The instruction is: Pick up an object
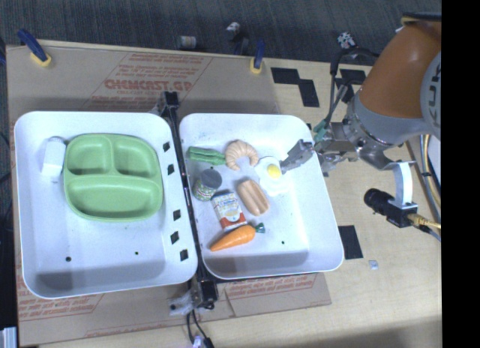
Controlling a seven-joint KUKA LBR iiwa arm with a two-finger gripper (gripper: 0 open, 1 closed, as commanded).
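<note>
hovering over the right bin's (319, 223) upper right corner, the pincer (294, 155) pointed down and to the left, its dark tip just beside the fried egg (270, 169). whether its jaws stood apart or together could not be told from this angle, and nothing could be seen caught in it. behind it the grey arm (382, 125) with its orange band (401, 61) reached in from the right.

the things to be picked lay gathered in the left and middle part of the right bin. a croissant (241, 153) sat near the top, with a green pickle-like piece (205, 155) just to its left, close to the divider between the bins. the fried egg lay to the right of the croissant. below them a small tin can (207, 184) lay beside the divider, and a hot dog in a bun (253, 196) lay at a slant just right of it. a small red-labelled packet (227, 208) lay under the can and touching the hot dog's lower end. an orange carrot (234, 238) lay lowest, its green tip toward the right.

in the left bin (30, 211) a green divided tray (114, 176) lay flat, with a small white object (52, 157) just beside its left edge. both bins rested on a sheet of brown cardboard (142, 76) held by blue clamps (35, 48).
</note>
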